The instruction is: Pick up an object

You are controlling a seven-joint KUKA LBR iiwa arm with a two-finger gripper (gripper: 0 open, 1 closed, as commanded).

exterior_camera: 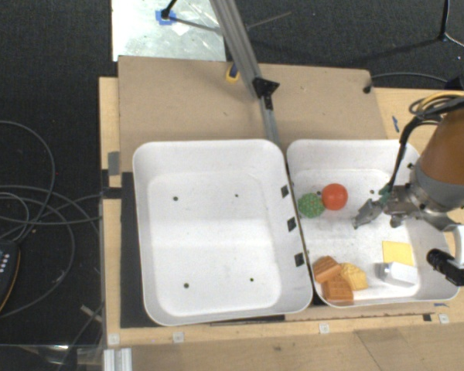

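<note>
Hovering over the right bin (371, 154), the jaws (365, 216) sit beside the red ball (335, 196); how far open, I cannot tell. Closing from here risks nudging that ball into the green ball (311, 205), and both could roll away.

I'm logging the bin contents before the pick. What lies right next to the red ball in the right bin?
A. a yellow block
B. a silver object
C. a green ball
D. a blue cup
C: the green ball sits just left of the red ball, by the right bin's left wall, while the yellow block and silver object lie apart, nearer the front.
</note>
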